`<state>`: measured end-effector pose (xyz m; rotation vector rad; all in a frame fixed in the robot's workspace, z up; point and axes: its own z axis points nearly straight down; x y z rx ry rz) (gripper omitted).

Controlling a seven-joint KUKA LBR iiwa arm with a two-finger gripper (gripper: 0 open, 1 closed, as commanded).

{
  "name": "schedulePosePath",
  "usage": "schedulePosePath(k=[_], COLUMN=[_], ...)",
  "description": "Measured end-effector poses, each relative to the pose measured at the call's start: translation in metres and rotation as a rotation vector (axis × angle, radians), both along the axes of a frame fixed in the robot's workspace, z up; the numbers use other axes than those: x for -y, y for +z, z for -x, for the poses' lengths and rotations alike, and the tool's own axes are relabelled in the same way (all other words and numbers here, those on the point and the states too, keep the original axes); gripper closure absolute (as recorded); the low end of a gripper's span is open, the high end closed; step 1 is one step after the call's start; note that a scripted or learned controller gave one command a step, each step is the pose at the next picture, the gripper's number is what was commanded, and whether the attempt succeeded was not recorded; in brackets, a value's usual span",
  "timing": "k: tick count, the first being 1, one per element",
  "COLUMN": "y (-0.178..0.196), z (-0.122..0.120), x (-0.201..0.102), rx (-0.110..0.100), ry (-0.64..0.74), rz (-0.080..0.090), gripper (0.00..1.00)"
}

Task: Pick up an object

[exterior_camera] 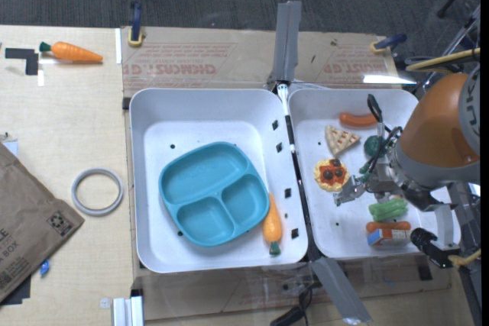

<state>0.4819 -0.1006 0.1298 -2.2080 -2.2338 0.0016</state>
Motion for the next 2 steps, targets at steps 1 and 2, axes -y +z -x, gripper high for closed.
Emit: schedulePosePath(k=[1,2], y=[-0.024,-0.038], z=[-0.089,-0.134], x=[0.031,0.002], rx=[-0.001,0.001], ry=[0.155,0.142], rz=[0.000,0.001], gripper=[0.00,0.00])
